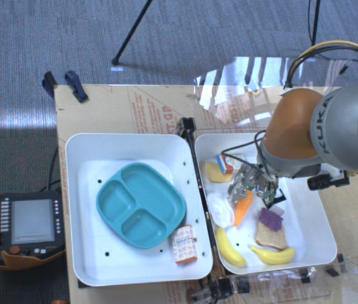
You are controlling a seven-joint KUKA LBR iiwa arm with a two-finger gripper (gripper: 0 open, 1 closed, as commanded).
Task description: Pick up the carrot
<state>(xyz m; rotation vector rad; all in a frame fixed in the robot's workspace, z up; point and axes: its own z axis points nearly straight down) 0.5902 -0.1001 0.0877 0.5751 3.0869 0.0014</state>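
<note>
Carrot [242,208] is lying in the right bin [312,230], tilted, with its thick upper end reaching up between the fingers of the gripper [253,189] and its pointed tip angling down and to the left of it. The gripper is sitting low in the bin at the end of the grey arm [337,132], whose orange band [296,125] is showing above and to the right of it. Its fingers are appearing to close narrowly around the top of the carrot, though the metal parts are crowding together and the grip is hard to read for certain.

Just left of the gripper, a white crumpled object [220,209] is touching the carrot's side. Up and to the left, a yellow piece [217,171] and a small box [226,163] are resting near the bin wall. Below and right of the gripper, a purple item [271,218] is sitting on a slice of bread [271,236]. Further below, two bananas [229,247] are lying along the bin's lower edge. Well to the left, the other bin [78,170] is holding a teal plate [141,204] and a small carton [184,244].
</note>
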